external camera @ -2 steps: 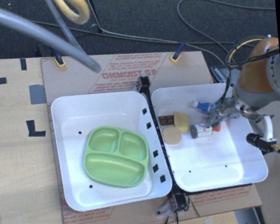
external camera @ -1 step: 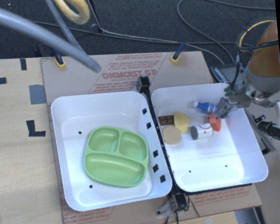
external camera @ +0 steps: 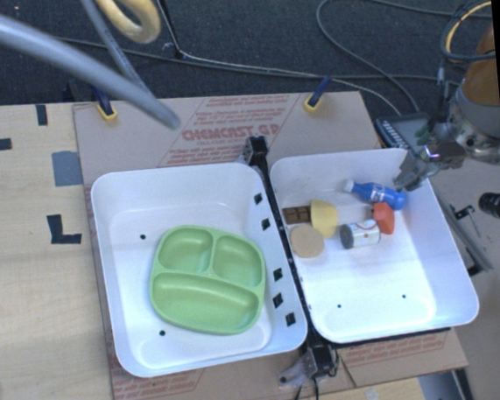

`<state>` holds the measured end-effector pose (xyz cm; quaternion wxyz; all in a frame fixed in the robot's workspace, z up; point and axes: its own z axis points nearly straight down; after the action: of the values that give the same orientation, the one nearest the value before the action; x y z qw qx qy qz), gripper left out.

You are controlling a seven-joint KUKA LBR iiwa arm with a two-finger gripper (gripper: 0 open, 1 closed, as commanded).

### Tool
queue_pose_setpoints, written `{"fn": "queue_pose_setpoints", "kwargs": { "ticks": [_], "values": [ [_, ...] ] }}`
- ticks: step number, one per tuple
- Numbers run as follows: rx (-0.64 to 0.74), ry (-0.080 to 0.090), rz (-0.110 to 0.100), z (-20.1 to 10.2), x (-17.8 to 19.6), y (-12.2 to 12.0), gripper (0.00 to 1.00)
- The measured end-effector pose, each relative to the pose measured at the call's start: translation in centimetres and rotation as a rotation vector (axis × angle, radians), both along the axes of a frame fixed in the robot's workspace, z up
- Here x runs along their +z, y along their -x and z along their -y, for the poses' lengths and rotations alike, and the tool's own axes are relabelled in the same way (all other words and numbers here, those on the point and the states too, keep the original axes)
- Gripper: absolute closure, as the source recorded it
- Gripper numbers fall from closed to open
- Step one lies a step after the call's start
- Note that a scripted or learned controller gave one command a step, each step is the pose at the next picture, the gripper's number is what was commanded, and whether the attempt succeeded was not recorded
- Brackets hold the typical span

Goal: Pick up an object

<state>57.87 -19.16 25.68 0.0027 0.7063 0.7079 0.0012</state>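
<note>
**Arm parked at the right bin's far rim, nothing picked yet**

I take the right bin [external camera: 419, 310] as my landmark. Going down in size: the surface [external camera: 30, 286] carries a cardboard sheet [external camera: 225, 122], and on that sit the left bin [external camera: 119, 207], touching my landmark along the shared middle edge, and the landmark itself. The left bin holds a green divided plate [external camera: 209, 278], lying flat.

The arm [external camera: 478, 102] reaches in at the landmark's far right corner, with the gripper [external camera: 414, 173] just above the rim there.

All the small things sit in the landmark's far half, clustered toward its middle. Nearest the jaws is a blue bottle [external camera: 377, 193], lying on its side, its long axis running from the bin's centre out toward the jaws' corner. Just beside its near end is an orange piece [external camera: 384, 218]. Inward from that lies a small clear vial with a dark cap [external camera: 359, 234], then a yellow block [external camera: 325, 216], a tan disc [external camera: 307, 243] touching it, and a brown chocolate-like block [external camera: 296, 215] close to the shared edge.

I judge the blue bottle the obvious target: it lies just inward and slightly nearer me from the jaws, so closing across its narrow width looks best.

The jaws are too small and dark for me to say whether they stand apart or together; I see nothing between them.
</note>
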Motion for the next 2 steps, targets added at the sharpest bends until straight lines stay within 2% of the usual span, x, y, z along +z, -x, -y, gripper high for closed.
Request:
{"fn": "queue_pose_setpoints", "kwargs": {
  "ticks": [1, 2],
  "values": [
    [-0.001, -0.001, -0.002, 0.0, 3.7, -0.1, 1.00],
    [0.002, -0.003, -0.008, -5.0, 1.8, 0.4, 1.00]
  ]
}}
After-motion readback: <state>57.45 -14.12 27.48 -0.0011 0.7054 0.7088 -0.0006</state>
